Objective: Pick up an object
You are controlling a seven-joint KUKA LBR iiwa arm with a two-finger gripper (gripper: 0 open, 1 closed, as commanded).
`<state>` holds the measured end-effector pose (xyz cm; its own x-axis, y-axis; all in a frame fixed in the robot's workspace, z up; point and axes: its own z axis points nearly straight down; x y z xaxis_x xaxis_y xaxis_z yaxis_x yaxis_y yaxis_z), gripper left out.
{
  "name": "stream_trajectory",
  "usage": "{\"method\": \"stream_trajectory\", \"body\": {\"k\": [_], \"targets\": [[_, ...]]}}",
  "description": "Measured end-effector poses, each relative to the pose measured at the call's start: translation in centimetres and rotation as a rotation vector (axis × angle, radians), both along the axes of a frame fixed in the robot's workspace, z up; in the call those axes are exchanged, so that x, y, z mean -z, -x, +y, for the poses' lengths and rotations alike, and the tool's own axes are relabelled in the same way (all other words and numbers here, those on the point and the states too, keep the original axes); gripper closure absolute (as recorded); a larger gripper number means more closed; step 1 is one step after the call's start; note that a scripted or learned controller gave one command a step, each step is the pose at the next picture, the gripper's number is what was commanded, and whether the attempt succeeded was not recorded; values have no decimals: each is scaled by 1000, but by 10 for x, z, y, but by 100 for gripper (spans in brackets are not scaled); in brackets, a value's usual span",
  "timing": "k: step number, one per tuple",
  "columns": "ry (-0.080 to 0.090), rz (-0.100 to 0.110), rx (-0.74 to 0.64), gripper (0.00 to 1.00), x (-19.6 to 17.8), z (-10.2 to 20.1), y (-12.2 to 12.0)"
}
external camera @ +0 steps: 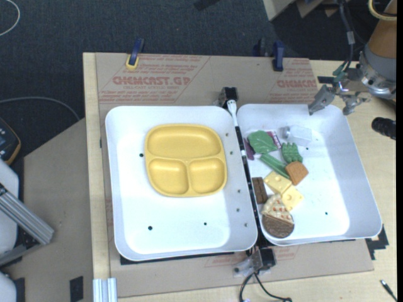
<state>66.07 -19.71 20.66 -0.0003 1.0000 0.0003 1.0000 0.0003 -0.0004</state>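
Toy food (277, 181) lies piled in the right bin (352, 187), left half, beside the divider. Pieces look small, light, stiff plastic, prob. slick; best taken across narrow sides, e.g. the yellow cheese block (278, 182) at its flat edges. Green leafy bits, orange wedge, brown round piece too. Claw (332, 99) hovers over the bin's back right rim, fingers spread wide, holding nothing. Yellow tray (186, 159) in left bin (126, 219).

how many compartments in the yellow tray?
3. On the yellow tray in the left bin: one wide compartment across the far side, two smaller ones side by side on the near side.
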Motion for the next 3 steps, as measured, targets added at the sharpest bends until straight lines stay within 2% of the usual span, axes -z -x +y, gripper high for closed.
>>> {"method": "stream_trajectory", "body": {"k": [2,3], "targets": [[0,2,-2,0,94,-4,-10],[-3,-12,-4,0,112,-2,-16]]}}
